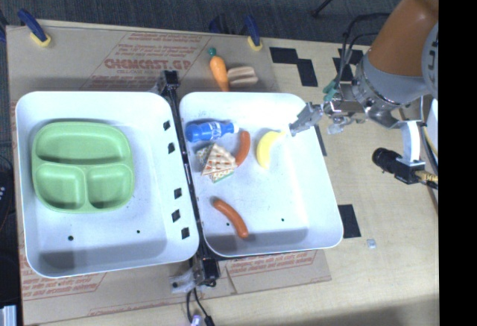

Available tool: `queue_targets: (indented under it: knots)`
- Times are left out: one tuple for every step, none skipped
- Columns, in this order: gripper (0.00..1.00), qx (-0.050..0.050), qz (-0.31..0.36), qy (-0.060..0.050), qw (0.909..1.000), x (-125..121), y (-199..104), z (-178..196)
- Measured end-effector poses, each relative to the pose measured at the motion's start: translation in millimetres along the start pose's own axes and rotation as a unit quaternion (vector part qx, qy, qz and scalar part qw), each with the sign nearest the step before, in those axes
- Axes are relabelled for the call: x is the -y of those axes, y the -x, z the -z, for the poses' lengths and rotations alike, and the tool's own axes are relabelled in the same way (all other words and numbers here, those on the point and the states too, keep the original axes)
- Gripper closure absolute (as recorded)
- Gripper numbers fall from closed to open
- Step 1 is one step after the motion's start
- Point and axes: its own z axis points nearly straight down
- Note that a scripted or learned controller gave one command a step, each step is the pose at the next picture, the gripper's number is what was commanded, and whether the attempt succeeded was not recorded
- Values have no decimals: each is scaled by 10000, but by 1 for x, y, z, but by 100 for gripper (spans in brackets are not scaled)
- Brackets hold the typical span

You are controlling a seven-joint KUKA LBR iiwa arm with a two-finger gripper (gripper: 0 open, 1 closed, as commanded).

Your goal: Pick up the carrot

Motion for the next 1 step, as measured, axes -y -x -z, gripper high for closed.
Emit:
queue_targets:
  knots:
    - [0,-9,-988,-15,9951,-3,-1,-186]
